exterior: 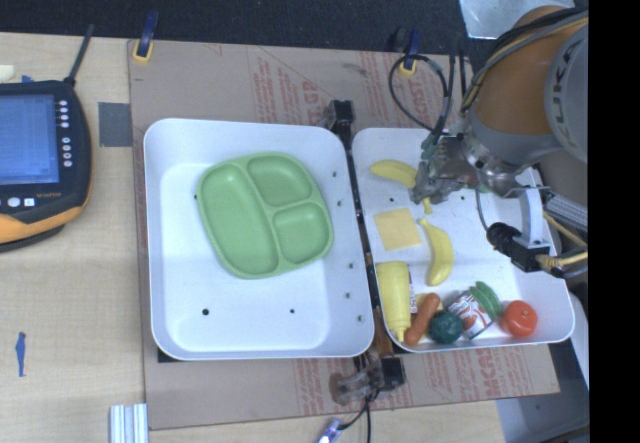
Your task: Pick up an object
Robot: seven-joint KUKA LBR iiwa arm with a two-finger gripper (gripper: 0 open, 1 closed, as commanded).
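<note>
Green divided plate [265,215], yellow bananas [438,251], red tomato [519,318], white bins [170,321].

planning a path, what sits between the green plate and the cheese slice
In the camera view, between the green plate and the cheese slice lie bare left-bin floor and the two bins' adjoining rims.

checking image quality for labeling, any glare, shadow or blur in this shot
In the camera view, light is even; the left bin looks bright, nearly washed out around the green divided plate. The gripper reads soft and dark above the right bin, its fingers indistinct. The food items stay legible.
</note>
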